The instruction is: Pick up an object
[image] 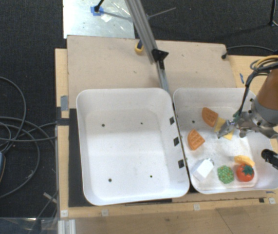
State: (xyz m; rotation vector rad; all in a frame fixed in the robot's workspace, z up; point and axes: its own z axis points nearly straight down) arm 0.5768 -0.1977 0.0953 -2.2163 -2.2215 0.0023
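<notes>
End effector sits low in the right bin, near the table's right edge, against a small yellow piece; whether it is open or closed cannot be told. Other candidates: two orange pieces alongside, plus white block, green ball and tomato toward the front edge. Risk: the thin yellow piece lies flat and may slip free on lifting, or the neighbouring orange piece gets nudged.

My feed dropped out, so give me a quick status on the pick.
Claw low in right bin, over a yellow piece. Nothing seen gripped. Orange pieces close by on its left.
</notes>
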